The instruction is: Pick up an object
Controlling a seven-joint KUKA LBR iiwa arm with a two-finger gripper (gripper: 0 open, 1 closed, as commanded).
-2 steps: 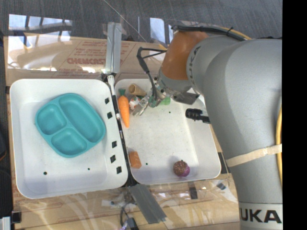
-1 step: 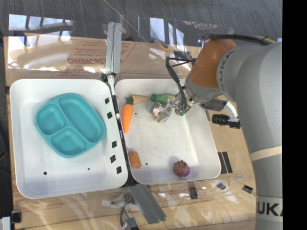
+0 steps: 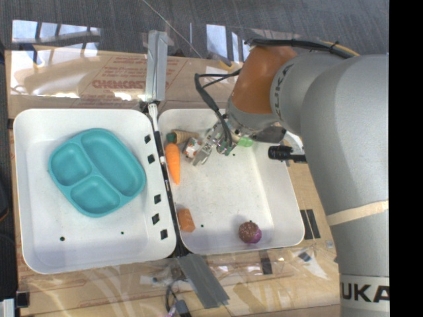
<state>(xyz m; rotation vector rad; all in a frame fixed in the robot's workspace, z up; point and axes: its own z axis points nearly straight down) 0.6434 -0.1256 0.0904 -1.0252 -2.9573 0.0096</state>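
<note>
Camera view, jaws beside carrot, grip unclear

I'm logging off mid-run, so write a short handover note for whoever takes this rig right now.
Gripper: low over the back of the right bin, near its left corner; finger state cannot be told, and no object is seen held.
Right bin: carrot along the left wall, small orange piece front left, dark red round item front, small brown item and green item at the back.
Left bin: teal divided plate.
Done: approach. Left: grasp and lift.
</note>
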